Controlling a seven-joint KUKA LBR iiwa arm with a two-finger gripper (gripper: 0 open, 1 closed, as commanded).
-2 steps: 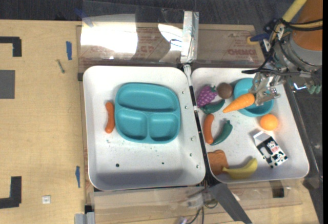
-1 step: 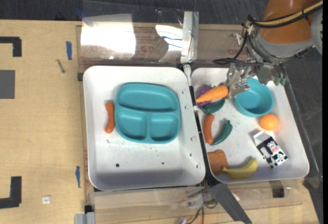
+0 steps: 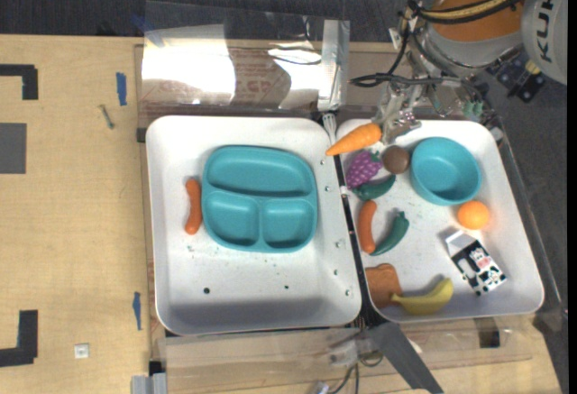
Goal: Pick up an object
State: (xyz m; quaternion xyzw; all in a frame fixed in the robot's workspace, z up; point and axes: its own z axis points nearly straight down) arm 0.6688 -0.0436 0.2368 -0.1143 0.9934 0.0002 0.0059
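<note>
An orange carrot [image 3: 355, 139] hangs tilted over the rim between the two bins, its thick end up at my gripper [image 3: 395, 119]. The fingers look closed on that end, under the grey wrist at the right bin's [image 3: 521, 230] back left corner. Right below the carrot lie purple grapes [image 3: 363, 169] and a brown ball [image 3: 395, 158].
The right bin also holds a teal bowl [image 3: 444, 169], an orange [image 3: 472, 215], a red sausage [image 3: 367, 225], a green pepper [image 3: 390, 233], a banana [image 3: 424, 296], a brown piece [image 3: 383, 279] and a white-black toy [image 3: 475, 261]. In the left bin [image 3: 171, 275] are a teal divided plate [image 3: 260, 198] and an orange sausage [image 3: 193, 206].
</note>
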